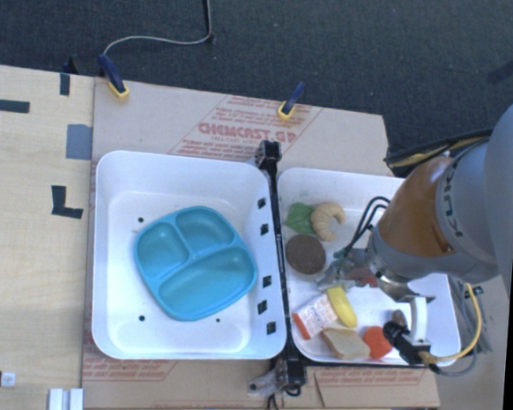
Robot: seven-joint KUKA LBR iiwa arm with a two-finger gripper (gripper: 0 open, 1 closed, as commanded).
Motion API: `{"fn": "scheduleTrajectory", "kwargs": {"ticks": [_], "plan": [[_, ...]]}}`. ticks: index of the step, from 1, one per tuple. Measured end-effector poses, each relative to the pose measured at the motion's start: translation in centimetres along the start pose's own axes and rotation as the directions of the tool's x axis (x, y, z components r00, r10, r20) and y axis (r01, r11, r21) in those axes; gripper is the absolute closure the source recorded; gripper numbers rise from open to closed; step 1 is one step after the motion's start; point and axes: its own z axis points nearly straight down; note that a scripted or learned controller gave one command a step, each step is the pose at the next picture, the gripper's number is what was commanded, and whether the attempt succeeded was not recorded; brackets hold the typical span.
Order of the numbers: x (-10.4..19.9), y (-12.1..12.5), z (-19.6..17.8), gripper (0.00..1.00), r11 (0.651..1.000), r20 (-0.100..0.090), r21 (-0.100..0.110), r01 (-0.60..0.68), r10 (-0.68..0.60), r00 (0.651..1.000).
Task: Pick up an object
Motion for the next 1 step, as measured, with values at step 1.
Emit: {"fn": "scheduleTrajectory", "kwargs": {"ticks": [1], "plan": [[6.27,8.24,-8.80,1.00,1.000,-0.005,0.006,0.003,-0.003,1.000]]}}
